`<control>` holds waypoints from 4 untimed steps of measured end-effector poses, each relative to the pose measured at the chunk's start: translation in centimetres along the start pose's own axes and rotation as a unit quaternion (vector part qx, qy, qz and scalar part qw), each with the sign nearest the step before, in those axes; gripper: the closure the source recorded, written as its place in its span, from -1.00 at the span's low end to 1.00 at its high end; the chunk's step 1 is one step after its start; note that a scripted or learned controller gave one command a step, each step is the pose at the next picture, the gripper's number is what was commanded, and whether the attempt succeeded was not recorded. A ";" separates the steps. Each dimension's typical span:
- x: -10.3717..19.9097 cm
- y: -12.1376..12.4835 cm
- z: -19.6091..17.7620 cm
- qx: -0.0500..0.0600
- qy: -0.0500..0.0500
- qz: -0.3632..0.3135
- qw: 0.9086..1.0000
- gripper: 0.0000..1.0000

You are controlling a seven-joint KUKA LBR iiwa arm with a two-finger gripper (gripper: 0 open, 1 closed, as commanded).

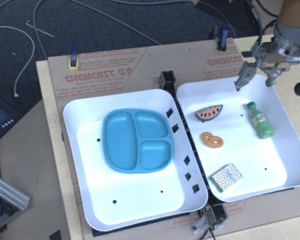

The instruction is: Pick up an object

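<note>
In the right bin (291, 168) lie a watermelon slice (209, 113), a small pretzel (212, 140), a green bottle (260, 120) on its side and a patterned white packet (226, 177). My gripper (258, 77) hangs over the bin's far right corner, above and behind the green bottle. Its two fingers are spread apart and hold nothing.
The left bin (94, 197) holds a blue divided plate (137, 140). Black clips run along the seam between the two bins (184, 156). Blue clamps (75, 54) hold the cardboard backing at the far edge. Cables trail across the dark floor behind.
</note>
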State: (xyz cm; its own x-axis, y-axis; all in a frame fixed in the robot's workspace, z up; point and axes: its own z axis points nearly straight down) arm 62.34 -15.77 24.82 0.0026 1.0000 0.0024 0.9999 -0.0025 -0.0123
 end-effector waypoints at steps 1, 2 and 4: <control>0.0 0.2 -0.7 -0.006 -0.001 -0.001 1.000 -1.00; 0.7 0.8 5.3 -0.003 0.000 -0.002 1.000 -1.00; 1.1 0.6 14.8 -0.002 0.000 -0.001 1.000 -1.00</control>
State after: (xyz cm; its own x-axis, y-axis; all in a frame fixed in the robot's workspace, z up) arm 62.75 -14.64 10.05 0.0000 1.0000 0.0022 1.0000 0.0000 -0.0073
